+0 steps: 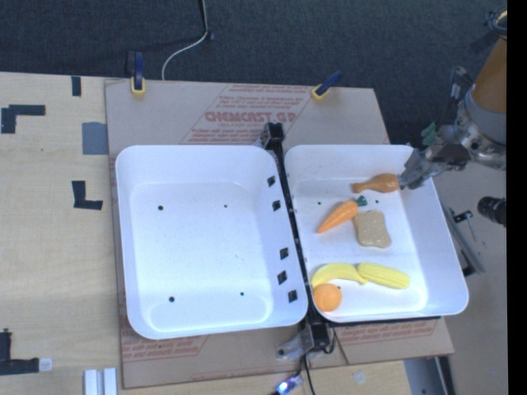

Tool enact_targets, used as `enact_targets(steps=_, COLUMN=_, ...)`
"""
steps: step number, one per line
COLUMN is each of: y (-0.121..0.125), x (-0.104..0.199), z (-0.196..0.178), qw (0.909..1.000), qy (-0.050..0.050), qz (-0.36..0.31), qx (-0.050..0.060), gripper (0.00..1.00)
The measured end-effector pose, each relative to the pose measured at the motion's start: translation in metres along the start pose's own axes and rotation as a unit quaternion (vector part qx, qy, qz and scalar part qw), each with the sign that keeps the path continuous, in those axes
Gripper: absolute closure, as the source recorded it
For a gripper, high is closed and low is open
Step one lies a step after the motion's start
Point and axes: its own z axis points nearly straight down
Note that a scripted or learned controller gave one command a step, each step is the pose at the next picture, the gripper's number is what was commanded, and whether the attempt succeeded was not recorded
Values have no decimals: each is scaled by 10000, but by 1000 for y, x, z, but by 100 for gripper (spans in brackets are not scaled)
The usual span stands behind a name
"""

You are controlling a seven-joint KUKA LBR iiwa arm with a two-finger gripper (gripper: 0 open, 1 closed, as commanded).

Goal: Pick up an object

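Gripper (pixel 414 175) is seen at the right bin's (pixel 445 245) far right rim; finger state cannot be told. Drumstick (pixel 377 184) lies just left of the fingers, seemingly touching. Carrot (pixel 338 216) and biscuit (pixel 373 230) sit below-left. Corn (pixel 383 276), banana (pixel 338 273) and orange (pixel 328 297) are crowded at the near rim.
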Motion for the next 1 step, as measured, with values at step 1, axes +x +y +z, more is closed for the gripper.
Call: enact_targets(steps=1, y=11, x=80, z=53, qw=10000, qy=19, qz=-31, qx=20, gripper=100)
